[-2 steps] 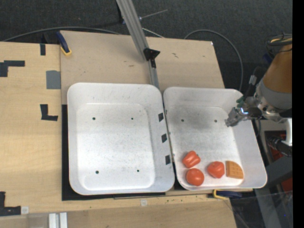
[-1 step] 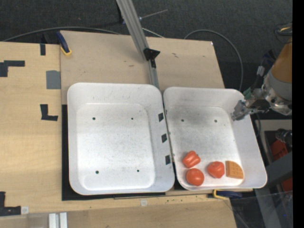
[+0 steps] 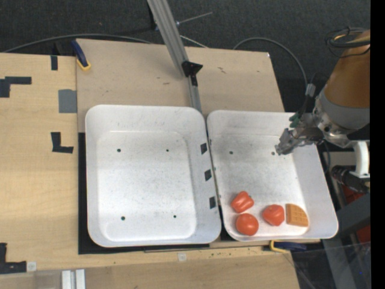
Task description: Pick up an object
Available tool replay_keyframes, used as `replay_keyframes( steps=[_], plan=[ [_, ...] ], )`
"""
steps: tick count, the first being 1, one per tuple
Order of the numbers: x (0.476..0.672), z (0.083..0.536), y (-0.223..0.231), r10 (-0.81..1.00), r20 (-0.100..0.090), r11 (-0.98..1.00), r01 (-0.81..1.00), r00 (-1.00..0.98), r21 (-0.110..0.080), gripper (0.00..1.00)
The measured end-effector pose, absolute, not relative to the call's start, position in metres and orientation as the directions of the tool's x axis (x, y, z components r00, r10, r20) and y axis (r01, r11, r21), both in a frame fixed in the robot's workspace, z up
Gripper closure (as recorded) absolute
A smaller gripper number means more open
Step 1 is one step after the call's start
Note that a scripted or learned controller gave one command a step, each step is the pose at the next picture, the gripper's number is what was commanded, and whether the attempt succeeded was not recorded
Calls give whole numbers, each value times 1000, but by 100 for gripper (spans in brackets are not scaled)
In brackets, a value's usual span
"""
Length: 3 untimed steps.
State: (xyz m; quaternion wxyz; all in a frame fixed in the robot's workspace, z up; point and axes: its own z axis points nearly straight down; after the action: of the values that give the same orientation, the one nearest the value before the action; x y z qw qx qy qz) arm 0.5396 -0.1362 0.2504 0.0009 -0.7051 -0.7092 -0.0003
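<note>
The gripper [image 3: 284, 147] hovered, its grip state impossible to tell. Well below it lay 3 red items [image 3: 242, 201], likely light, smooth; grasp across the middle.

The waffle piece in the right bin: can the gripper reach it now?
Probably yes. The gripper sits over the same bin, and nothing lies between it and the waffle piece, though a red item sits right beside it.

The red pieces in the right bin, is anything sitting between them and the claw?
Nothing visible does. The claw is over the right bin's upper right part; only bare speckled floor lies between it and the three red pieces and the waffle-like piece along the near edge.
</note>
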Motion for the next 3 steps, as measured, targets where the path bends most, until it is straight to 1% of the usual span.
replay_keyframes(
  steps=[1, 2, 3],
  plan=[
    [531, 255, -87, 1000, 2, 6, 1000, -6, -2, 100],
    [526, 247, -23, 1000, 2, 7, 1000, -7, -3, 100],
    [516, 231, 29, 1000, 1, 7, 1000, -7, -4, 100]
  ],
)
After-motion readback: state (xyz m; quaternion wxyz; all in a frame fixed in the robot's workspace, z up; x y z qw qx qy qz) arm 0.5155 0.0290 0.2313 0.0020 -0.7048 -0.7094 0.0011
